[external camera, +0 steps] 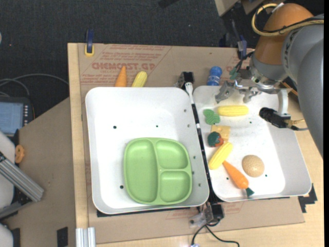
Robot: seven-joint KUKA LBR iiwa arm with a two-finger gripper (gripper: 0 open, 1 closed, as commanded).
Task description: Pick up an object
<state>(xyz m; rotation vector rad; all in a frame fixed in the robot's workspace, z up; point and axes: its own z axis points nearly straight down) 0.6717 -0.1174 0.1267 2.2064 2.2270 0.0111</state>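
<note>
Gripper above right bin far edge, finger state unclear; cardboard-topped bench, dark floor beyond.

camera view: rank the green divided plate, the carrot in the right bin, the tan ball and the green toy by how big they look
1. green divided plate
2. carrot
3. tan ball, close to the carrot, so that order is unsure
4. green toy

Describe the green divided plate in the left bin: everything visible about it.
The green divided plate is a light green, plastic-looking tray with rounded corners and three compartments: one long section on its left, two smaller ones on its right. It lies flat, right side up, on the floor of the left bin, toward the near right corner. Its compartments hold nothing, and it touches only the bin floor.
</note>
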